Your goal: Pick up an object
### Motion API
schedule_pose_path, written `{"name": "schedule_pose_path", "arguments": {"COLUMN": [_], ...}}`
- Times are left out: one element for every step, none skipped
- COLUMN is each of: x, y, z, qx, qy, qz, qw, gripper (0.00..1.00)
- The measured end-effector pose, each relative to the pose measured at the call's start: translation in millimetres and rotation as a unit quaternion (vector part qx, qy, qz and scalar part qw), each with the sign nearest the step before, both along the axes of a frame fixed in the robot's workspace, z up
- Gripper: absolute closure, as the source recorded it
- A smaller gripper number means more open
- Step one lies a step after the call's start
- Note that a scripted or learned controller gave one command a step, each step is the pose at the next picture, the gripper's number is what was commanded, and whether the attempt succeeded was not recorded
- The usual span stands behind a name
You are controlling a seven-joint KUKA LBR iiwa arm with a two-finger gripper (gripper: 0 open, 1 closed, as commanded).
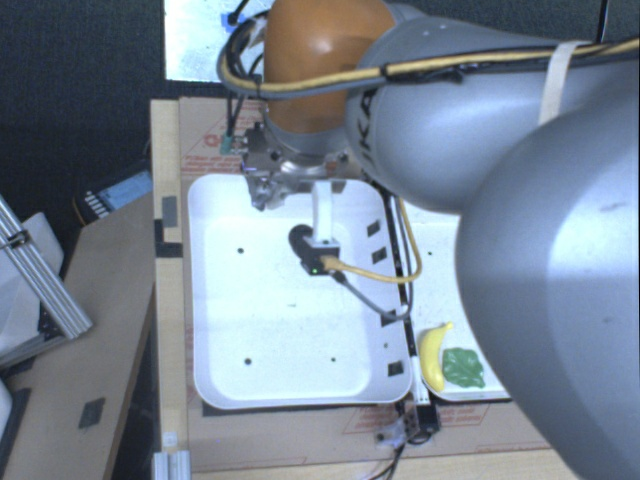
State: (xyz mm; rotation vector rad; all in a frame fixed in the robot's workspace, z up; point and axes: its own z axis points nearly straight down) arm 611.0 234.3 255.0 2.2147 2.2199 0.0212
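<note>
Pincer: we see the grey metal pincer (262, 194) hanging over the far rim of the shallow white plastic left bin (250, 318). We cannot tell whether it is apart or together (the wrist above hides most of it at this slant). We see nothing held in it.

Arm: the bulky grey arm with the orange band (315, 48) reaches in from the right of the left bin and covers most of the neighbouring white bin (475, 397).

Task's things: a curved yellow banana (432, 360) lies in the neighbouring bin, just past the left bin's near right corner. A lumpy green soft thing (464, 368) sits just beside it, on the side away from the left bin. We cannot tell what the green thing is.

Left bin floor: we make out a few small dark dots on the bare white.

Tabletop: the brown cardboard-covered tabletop (280, 436) shows along the left bin's near and left sides.

Step in hand: we judge this to be the approach, with no object grasped yet.

Next move: we think the pincer must travel from the left bin's far rim to beyond its near right corner, then line up across the banana's narrow width before descending.

Risk: the banana lies close to the rim and to the green thing, so a careless descent could strike either one.
</note>
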Motion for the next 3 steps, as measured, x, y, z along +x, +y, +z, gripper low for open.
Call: {"name": "schedule_pose_path", "arguments": {"x": [-66,-21,-9], "y": [1,-2,-18], "z": [33,-96,-175], "qx": [-0.0017,-0.0046,-0.0033], "qy": [0.007,0.01,0.008], "qz": [0.001,-0.001,-0.002], "qw": [1.0,0.9999,1.0], "gripper": [1.0,1.0,1.0]}}
